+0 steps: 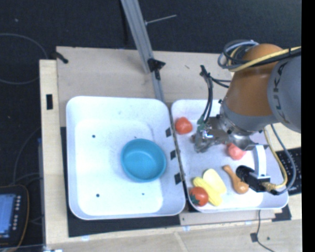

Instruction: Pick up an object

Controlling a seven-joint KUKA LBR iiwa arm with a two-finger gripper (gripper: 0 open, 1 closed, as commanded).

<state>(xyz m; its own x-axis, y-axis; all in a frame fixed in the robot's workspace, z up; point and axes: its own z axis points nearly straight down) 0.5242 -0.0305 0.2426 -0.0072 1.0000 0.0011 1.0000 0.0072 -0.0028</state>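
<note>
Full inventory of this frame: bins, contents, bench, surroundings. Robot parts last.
bench: 1, pale wood, under both bins
left bin: 1, white, left on bench
right bin: 1, white, right on bench, beside left bin
bowl: 1, blue, middle of left bin, upright
red fruit: 1, orange-red, far left corner of right bin
green-topped fruit: 1, red, near left corner of right bin
yellow item: 1, yellow, near side of right bin, against green-topped fruit
pink lump: 1, pinkish red, right bin, centre-right
club-shaped item: 1, orange-brown, right of yellow item
rail: 1, grey, slanting down toward the bins
screen: 1, blue, off bench, lower left
arm: 1, grey and orange, from right
gripper: 1, dark metal, over right bin
</note>
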